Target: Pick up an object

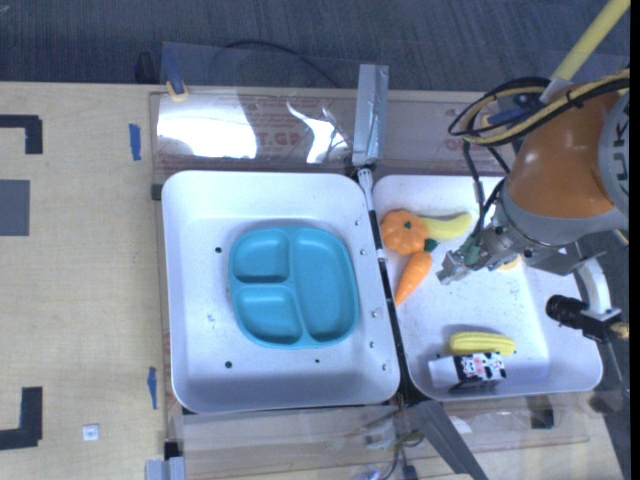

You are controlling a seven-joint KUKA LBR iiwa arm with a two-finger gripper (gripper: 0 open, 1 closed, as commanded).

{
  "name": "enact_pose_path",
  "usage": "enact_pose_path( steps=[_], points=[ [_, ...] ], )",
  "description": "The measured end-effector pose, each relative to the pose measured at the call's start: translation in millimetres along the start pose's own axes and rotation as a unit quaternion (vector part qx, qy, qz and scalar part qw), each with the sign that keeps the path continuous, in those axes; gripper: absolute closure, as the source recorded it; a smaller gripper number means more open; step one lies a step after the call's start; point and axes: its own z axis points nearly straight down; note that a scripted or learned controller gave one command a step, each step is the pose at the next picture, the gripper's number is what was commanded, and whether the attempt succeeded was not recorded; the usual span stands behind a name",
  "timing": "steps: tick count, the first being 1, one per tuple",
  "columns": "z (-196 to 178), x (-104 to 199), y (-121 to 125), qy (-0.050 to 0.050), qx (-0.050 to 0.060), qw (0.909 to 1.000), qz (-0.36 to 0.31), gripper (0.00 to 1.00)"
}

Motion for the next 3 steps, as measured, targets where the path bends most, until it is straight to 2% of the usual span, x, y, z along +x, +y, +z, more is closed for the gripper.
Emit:
enact_pose_path(
  steps=[1, 2, 3],
  points=[
    [-81, 34, 57, 0.001, 0.001, 0.9958, 0.092, 1.0],
    [-52, 10, 133, 0.0, 0.001, 0.9986, -0.052, 1.0],
    [-46, 59, 169, 0.0, 0.001, 0.9976, 0.07, 1.0]
  ],
)
